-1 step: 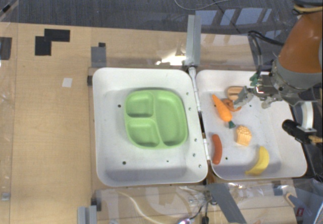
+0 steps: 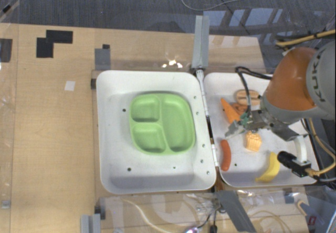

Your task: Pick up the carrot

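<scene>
In the camera view, the carrot (image 2: 229,110) lies in the right bin (image 2: 231,171) near its left wall and toward the far edge, its long axis slanting from the far-left tip down toward the near-right — just beside the gripper (image 2: 242,124), which sits at the carrot's near-right end. The jaws look parted, with nothing visibly between them — touching the carrot or not, I cannot tell.

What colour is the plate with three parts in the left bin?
The plate is light green, seen plainly in the camera view, lying in the white left bin.
</scene>
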`<state>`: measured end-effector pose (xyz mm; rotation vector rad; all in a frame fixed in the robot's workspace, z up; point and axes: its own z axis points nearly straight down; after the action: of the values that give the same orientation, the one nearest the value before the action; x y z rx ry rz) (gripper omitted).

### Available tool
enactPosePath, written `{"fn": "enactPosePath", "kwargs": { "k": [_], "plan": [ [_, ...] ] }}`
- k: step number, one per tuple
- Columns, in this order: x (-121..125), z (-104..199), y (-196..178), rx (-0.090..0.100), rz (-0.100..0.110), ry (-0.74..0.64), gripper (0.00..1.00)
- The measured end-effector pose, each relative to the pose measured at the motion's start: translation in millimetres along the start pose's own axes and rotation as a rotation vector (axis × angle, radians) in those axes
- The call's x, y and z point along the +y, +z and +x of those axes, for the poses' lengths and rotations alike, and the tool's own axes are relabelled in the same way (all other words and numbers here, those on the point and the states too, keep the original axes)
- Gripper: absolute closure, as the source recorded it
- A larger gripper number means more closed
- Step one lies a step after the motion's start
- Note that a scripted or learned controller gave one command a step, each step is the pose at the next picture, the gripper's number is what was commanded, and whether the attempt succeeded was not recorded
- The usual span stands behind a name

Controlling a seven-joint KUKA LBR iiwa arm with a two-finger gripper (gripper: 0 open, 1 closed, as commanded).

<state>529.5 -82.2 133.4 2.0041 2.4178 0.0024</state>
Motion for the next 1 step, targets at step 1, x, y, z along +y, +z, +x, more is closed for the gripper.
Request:
{"fn": "enactPosePath", "kwargs": {
  "k": [1],
  "plan": [
    [69.1,-71.3,44.4,-0.003,-0.01,0.032,0.0]
  ]
}}
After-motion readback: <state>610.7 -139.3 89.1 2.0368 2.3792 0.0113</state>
